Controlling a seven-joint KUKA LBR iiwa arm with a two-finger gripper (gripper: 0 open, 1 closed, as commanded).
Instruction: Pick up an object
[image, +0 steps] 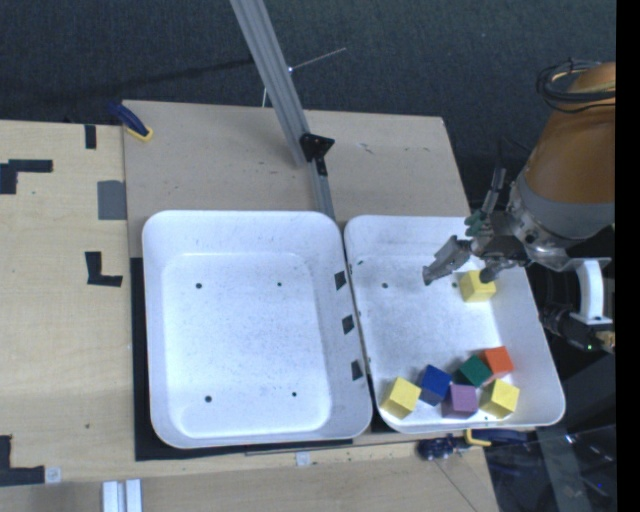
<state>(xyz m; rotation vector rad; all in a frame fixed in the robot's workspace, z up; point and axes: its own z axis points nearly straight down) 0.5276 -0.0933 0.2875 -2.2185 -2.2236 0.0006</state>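
A yellow block (477, 288) lay in the right bin (400, 330), near its upper right edge. The gripper (466, 262) hung just above it, fingers spread apart with nothing between them. Along that bin's lower edge sat a cluster: yellow cube (402, 397), blue cube (435, 383), purple cube (462, 399), green cube (474, 372), orange cube (497, 360) and another yellow piece (503, 398). The left bin (245, 325) stood beside it.

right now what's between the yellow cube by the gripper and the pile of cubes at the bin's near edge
Nothing: in the camera view only bare white floor of the right bin separates the yellow cube from the cube pile.
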